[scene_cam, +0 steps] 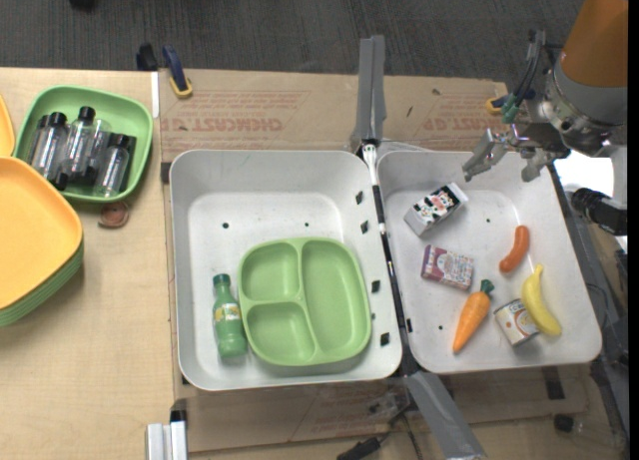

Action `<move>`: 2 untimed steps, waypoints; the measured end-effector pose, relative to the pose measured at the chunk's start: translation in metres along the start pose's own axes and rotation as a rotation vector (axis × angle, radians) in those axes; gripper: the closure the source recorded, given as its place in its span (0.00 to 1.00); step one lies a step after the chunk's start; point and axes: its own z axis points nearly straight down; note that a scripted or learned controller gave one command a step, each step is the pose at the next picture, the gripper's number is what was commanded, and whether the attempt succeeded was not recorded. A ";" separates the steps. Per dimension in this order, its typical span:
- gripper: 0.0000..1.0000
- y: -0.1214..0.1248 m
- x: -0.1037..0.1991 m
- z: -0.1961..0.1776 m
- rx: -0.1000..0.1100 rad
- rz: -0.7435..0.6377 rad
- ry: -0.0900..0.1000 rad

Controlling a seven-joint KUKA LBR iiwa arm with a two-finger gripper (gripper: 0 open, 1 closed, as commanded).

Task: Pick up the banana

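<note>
The yellow banana (pixel 541 300) lies near the right wall of the right bin (pixel 559 353), next to a small white carton (pixel 514 323). My gripper (pixel 504 161) hangs over the bin's far right corner, well behind the banana and apart from it. Its two fingers (pixel 478 163) are spread open and hold nothing. The grey arm with its orange band comes in from the upper right.
The right bin also holds a black-and-white carton (pixel 436 207), a pink box (pixel 447 268), a carrot (pixel 471 316) and an orange sausage (pixel 513 248). In the left bin (pixel 200 199) sit a green divided plate (pixel 300 300) and a green bottle (pixel 228 316). A green tray of bottles (pixel 85 144) and orange plates (pixel 35 238) sit far left.
</note>
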 end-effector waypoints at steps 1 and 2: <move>1.00 0.000 -0.001 -0.008 0.002 0.001 -0.001; 1.00 0.067 -0.012 -0.012 -0.003 -0.287 -0.002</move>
